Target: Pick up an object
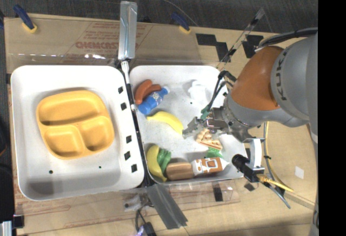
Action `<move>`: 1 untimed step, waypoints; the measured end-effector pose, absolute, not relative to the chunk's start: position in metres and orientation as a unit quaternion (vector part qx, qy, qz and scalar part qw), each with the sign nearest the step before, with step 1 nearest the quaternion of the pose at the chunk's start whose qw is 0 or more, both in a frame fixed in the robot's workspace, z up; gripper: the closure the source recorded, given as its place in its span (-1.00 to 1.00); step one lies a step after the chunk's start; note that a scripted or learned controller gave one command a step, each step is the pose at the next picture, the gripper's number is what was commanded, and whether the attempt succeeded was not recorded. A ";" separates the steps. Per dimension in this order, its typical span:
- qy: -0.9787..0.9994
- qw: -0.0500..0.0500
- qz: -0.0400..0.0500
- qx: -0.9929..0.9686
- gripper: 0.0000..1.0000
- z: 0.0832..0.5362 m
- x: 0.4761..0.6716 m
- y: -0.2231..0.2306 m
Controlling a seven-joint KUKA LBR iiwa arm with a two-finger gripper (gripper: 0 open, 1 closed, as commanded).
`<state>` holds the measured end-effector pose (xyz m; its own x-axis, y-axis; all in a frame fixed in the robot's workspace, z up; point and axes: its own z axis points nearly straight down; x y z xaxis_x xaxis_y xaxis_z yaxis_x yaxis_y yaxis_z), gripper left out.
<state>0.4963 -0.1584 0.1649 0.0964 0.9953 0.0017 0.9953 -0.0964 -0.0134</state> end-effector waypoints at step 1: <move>-0.585 0.002 0.001 -0.811 -1.00 0.091 0.537 -0.126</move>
